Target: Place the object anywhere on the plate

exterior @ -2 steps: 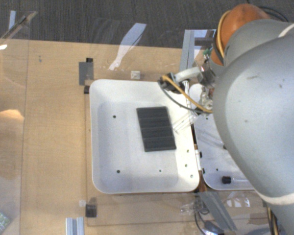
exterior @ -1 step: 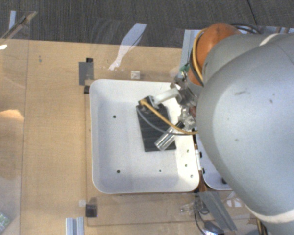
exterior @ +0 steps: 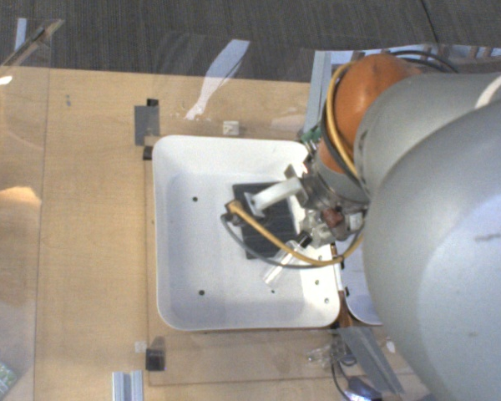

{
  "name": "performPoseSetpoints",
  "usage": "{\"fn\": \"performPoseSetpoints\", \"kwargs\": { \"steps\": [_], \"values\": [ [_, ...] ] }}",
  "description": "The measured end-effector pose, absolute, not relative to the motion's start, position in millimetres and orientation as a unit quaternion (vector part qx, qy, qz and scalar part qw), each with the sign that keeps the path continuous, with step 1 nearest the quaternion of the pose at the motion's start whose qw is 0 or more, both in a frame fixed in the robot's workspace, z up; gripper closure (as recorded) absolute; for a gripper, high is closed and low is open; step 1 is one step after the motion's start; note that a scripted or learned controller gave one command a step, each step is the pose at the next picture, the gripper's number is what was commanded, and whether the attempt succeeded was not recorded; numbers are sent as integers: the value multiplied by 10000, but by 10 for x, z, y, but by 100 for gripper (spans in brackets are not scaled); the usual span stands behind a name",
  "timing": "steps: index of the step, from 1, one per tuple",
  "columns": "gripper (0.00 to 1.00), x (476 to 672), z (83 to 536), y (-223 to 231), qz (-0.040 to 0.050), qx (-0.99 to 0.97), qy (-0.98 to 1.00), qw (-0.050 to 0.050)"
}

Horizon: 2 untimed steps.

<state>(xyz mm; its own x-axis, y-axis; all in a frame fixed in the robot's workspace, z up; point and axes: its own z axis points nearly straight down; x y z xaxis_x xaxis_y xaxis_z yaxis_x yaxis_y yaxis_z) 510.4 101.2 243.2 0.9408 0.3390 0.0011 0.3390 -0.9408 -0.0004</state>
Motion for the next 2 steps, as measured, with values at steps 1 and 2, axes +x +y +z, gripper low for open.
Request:
{"fn": "performPoseSetpoints", "kwargs": {
  "steps": [1, 2],
  "values": [
    [100, 5533, 1047, 1173, -103, -9787, -2051, 9],
    [100, 6115, 938, 1365, 205, -9839, -1772, 87]
  ]
}}
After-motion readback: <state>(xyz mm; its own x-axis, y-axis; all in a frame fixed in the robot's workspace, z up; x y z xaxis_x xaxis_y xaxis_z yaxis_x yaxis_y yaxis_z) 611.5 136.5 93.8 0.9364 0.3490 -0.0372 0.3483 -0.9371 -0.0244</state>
